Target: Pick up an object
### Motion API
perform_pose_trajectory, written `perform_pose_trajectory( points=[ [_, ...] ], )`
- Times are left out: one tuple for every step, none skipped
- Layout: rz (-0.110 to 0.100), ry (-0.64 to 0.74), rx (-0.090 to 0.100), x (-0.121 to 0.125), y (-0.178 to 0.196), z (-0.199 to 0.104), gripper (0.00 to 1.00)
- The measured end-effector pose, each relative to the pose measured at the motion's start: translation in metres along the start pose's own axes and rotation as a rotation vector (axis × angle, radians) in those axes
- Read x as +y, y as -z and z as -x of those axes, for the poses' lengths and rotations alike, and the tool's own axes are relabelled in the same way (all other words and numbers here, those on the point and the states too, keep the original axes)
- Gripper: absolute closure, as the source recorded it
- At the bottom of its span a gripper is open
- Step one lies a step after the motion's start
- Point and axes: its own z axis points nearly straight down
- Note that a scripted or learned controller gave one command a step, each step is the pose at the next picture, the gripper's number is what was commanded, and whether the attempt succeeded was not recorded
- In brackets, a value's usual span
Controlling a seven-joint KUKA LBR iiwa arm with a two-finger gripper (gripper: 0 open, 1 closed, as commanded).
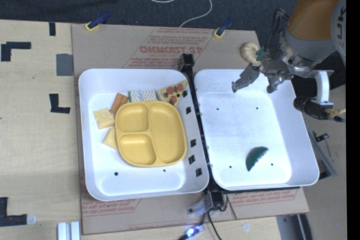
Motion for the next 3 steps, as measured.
perform_pose_trajectory(
  points=[
    [0.012, 0.003, -0.002, 0.002, 0.007, 0.000, 0.00],
    [0.007, 0.002, -0.002, 0.010, -0.042, 0.000, 0.00],
    [0.007, 0.001, -0.002, 0.000, -0.094, 0.001, 0.00]
  ],
)
